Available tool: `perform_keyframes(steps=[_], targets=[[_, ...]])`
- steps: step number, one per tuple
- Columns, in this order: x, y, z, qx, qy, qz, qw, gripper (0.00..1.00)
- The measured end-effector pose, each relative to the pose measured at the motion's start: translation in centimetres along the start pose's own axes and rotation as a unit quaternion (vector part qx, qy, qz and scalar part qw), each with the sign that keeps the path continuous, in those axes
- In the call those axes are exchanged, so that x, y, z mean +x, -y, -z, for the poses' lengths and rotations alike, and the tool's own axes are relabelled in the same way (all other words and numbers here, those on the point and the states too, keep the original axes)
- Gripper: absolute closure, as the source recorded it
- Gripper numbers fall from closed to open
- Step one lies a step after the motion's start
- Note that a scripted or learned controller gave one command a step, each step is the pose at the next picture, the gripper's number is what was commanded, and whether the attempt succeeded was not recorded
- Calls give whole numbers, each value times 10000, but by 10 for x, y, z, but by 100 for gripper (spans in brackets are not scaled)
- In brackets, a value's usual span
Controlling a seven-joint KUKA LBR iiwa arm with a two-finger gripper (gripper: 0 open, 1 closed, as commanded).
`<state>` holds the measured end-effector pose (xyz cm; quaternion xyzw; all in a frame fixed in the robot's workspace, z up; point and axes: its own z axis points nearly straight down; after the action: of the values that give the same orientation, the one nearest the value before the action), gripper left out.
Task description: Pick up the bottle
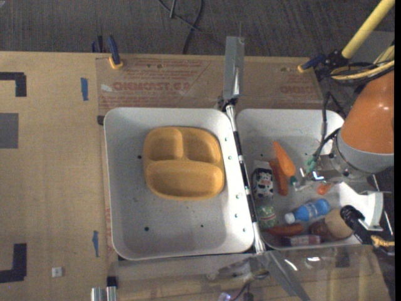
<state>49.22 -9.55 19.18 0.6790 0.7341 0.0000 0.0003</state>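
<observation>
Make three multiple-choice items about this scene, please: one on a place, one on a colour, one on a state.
1. Where does the blue bottle lie?
A. left bin
B. right bin
C. bare bench

2. What colour is the divided tray?
A. yellow
B. green
C. white

3. How does the carrot lie?
A. inside the tray
B. on the bin floor near the gripper
C. outside both bins

Key: B, it rests in the right bin; A, the tray is yellow; B, it lies on the white floor just left of the gripper.

Dim, warm overhead light; soft focus; glare on right bin point(294, 121); faint shadows.
</observation>
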Motion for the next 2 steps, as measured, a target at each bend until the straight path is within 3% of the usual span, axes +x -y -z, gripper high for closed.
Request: perform_keyframes(steps=[1,2], targets=[[0,0,0,1,1,-1,10000,0],[-68,19,-86,6,-3,230,9997,0]])
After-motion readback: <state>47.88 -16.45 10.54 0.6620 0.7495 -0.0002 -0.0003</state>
